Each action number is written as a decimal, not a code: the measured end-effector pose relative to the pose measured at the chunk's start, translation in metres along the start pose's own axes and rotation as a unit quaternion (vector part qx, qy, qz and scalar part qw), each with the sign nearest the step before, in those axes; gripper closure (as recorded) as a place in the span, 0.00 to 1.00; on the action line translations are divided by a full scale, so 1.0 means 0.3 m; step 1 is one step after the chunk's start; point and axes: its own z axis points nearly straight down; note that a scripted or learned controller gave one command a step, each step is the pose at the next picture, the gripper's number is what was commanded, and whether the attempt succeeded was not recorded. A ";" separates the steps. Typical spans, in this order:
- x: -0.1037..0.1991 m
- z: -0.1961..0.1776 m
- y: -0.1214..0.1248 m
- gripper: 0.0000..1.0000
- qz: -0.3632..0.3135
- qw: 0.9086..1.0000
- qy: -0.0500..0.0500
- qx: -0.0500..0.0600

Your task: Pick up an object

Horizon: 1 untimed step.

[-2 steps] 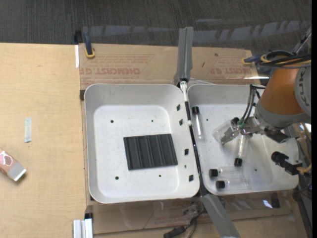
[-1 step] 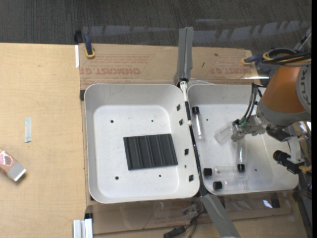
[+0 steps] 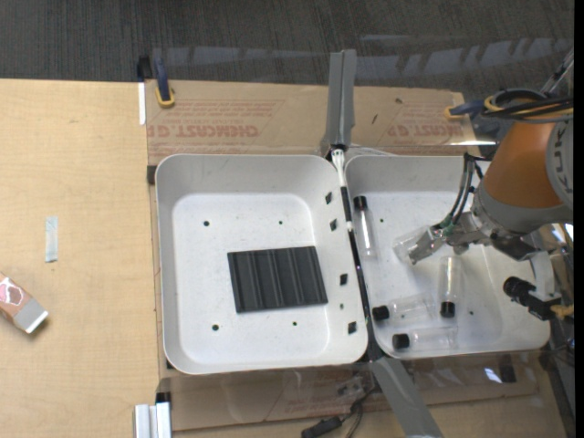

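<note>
Lying upright in frame: clear tube [image 3: 448, 286], black-capped.

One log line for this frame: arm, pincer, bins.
arm: over right bin | pincer: low among clear tubes, grasp unconfirmed | left bin: black ribbed pad | status: pick not confirmed

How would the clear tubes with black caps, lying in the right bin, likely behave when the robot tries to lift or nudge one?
The clear tubes lie on their sides and look cylindrical, so a nudge would probably roll them across the right bin. Their see-through, glossy walls suggest smooth plastic that may slip. They look thin and hollow, so probably light.
</note>
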 end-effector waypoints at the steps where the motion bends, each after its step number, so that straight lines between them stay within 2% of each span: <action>1: -0.123 0.029 -0.129 0.00 -0.025 1.000 0.000 0.000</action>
